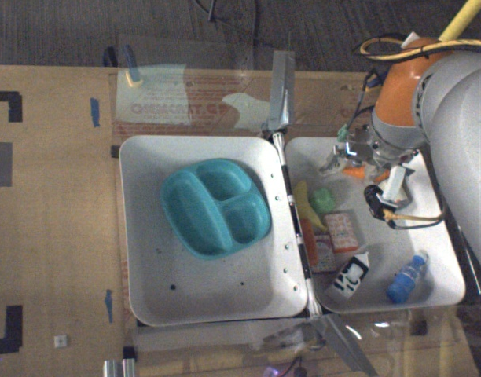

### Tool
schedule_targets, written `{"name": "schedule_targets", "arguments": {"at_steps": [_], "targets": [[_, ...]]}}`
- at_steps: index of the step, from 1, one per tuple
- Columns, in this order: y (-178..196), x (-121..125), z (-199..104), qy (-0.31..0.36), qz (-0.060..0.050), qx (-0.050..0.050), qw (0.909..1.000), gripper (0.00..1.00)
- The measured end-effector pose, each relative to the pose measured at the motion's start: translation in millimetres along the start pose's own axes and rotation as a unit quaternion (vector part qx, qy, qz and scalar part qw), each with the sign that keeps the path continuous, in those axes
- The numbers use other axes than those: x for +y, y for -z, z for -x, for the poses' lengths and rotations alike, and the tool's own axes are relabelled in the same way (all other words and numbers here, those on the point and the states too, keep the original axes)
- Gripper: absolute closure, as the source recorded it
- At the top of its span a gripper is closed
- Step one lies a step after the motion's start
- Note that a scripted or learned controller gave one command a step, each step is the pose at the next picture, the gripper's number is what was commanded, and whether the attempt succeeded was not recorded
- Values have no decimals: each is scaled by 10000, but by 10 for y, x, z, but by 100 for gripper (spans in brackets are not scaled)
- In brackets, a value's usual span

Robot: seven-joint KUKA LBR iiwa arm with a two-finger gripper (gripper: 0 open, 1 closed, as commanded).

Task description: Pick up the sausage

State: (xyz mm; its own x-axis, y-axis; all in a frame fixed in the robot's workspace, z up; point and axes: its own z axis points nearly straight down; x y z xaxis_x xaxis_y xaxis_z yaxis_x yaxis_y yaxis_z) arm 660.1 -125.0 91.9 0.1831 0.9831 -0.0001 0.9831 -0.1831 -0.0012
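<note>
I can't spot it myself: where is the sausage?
The sausage lies in the right bin, along its left wall, below the banana and beside the small boxes.

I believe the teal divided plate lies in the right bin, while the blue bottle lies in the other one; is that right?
Not quite: the camera view shows the teal plate in the left bin. The blue bottle lies in the other one, the right bin, near its front right corner.
</note>
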Motion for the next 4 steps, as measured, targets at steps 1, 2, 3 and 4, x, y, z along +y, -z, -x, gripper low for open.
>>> {"name": "schedule_targets", "arguments": {"at_steps": [1,2,3,4], "targets": [[-59,-2,-138,922,-75,-43,9957,0],[74,23,-149,941,-23,-62,9955,100],[71,22,-158,948,-28,-61,9955,0],[-42,-311,-94,1178,37,-2,9930,0]]}}
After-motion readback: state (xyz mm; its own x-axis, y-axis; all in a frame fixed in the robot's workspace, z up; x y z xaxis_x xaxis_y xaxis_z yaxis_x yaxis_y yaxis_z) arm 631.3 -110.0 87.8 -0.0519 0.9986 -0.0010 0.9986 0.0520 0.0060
